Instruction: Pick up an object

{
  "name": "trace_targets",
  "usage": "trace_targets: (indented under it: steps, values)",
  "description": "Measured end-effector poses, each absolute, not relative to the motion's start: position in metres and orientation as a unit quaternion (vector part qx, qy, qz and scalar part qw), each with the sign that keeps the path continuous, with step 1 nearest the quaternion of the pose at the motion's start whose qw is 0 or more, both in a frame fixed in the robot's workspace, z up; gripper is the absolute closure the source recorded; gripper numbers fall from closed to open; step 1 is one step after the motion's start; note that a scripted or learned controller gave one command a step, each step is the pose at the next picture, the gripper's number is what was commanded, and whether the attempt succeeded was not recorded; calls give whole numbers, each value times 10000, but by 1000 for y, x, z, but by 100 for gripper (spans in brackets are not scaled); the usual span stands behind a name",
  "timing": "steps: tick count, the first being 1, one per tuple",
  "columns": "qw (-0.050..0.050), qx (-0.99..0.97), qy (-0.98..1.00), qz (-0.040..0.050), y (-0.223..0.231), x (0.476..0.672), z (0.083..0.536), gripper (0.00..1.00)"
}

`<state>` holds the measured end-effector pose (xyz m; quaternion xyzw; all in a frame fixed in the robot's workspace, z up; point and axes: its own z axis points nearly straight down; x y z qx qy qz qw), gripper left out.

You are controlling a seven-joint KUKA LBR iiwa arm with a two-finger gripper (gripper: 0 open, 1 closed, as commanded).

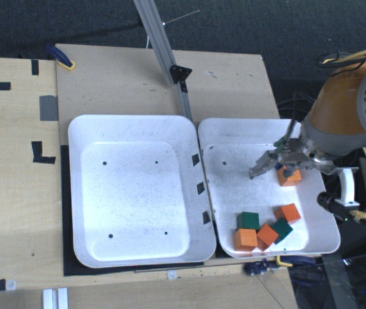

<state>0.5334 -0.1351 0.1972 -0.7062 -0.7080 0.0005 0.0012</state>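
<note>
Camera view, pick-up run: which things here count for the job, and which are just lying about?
For the job:
- pincer, low over the right bin
- orange block beside it
- orange blocks
- green blocks

Lying about:
- left bin
- metal pole
- black tape marks
</note>
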Motion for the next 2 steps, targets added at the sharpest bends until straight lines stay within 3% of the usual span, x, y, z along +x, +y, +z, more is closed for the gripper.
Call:
trace_targets:
  steps: [1, 2]
  values:
    - [10, -7064, -7078, 3, -135, 533, 197, 0]
    - [28, -7067, -7075, 27, -139, 537, 136, 0]
